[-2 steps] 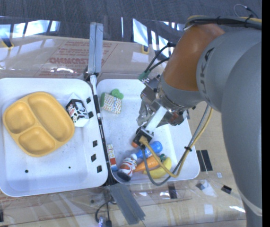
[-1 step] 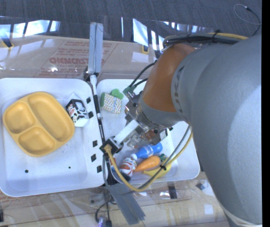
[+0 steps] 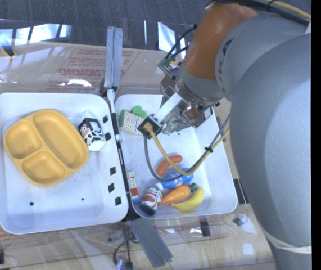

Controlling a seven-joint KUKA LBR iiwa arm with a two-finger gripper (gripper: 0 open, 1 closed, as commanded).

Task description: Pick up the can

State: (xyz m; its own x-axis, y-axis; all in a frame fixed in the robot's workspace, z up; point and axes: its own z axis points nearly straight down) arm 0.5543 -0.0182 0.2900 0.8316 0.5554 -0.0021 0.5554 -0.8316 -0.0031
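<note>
Looming closest to the lens, the grey arm with its orange band fills the right side and reaches over the bench. At far left, the left bin holds a yellow divided plate, with a small black-and-white carton just beside the plate's right edge, close to the bin's right wall. In the right bin, a green-and-white checked packet lies at the far left corner. The can, red and white, lies at the near end of this bin, close to its left wall. Right of it come an orange-red sausage-shaped piece, a blue item nearer the camera, a carrot touching the can's right side, and a banana curled against the carrot. The gripper hangs over the far part of the right bin, just right of the checked packet and well apart from the can. Whether the claw is open or closed cannot be told from this angle, and nothing is seen in its grasp.
</note>
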